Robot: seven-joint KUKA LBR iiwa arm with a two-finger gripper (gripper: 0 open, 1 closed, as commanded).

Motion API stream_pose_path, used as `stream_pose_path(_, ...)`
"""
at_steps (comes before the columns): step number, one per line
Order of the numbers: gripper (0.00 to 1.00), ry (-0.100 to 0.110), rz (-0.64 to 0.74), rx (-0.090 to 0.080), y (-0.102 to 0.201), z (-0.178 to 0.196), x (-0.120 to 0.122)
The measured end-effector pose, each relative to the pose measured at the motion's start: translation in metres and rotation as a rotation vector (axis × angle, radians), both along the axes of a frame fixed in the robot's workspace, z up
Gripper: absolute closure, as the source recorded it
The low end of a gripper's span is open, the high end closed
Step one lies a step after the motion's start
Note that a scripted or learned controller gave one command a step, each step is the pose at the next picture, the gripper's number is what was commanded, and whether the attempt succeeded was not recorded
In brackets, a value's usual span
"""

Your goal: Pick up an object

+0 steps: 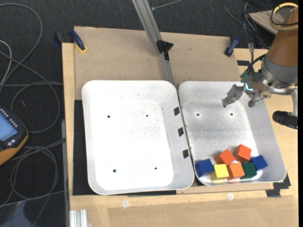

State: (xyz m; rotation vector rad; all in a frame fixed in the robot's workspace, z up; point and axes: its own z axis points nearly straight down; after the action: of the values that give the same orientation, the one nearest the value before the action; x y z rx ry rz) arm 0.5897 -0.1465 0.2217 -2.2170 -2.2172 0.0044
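Several small blocks lie clustered in the near corner of the right bin (208,126): a blue block (204,166), a yellow block (220,171), two orange blocks (226,156), a red-orange block (244,152), a green block (249,169) and another blue block (259,162). My gripper (241,97) hangs over the far part of the same bin, well away from the blocks. Its two grey fingers (231,96) are spread apart with nothing between them.
The left bin (128,136) sits beside the right one, with black clips along the shared edge. A metal pole (151,27) slants over the wooden bench. Blue clamps hold the board's far corners. Cables and a handheld pendant (9,134) lie at the left.
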Motion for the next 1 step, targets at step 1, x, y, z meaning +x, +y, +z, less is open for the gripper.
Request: stream_pose_path(1, 0.0, -0.005, 0.001, -0.001, 0.0, 0.0028, 0.001)
